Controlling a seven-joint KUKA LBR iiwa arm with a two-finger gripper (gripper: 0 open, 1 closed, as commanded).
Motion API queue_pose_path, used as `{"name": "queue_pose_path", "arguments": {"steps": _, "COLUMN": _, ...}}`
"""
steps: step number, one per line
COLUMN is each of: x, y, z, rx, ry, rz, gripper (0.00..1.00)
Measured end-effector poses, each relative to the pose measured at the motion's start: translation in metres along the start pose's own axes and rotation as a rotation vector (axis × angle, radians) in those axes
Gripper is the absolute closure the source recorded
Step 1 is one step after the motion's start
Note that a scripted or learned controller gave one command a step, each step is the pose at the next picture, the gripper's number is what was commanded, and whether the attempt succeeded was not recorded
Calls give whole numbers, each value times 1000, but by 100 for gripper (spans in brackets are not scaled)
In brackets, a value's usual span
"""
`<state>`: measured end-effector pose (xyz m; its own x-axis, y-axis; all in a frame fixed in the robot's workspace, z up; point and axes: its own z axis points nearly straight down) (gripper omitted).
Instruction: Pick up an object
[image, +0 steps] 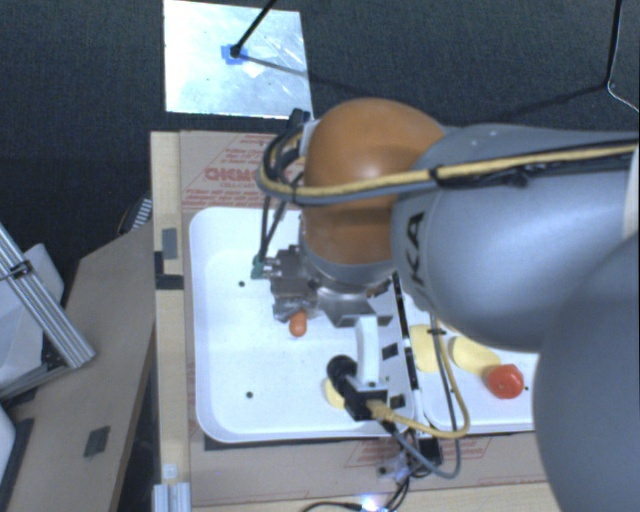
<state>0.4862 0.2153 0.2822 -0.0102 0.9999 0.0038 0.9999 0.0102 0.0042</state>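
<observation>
Dark carpet floor all around, with a shiny silver sheet lying up top. Brown cardboard covers the counter, plus an aluminium rail off left.
</observation>
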Motion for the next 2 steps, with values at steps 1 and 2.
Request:
{"name": "queue_pose_path", "arguments": {"steps": 1, "x": 21, "y": 2, "z": -175, "rx": -10, "ry": 4, "rz": 2, "gripper": 100}}
{"name": "queue_pose_path", "arguments": {"steps": 2, "x": 18, "y": 87, "z": -188, "rx": -4, "ry": -3, "rz": 11, "gripper": 100}}
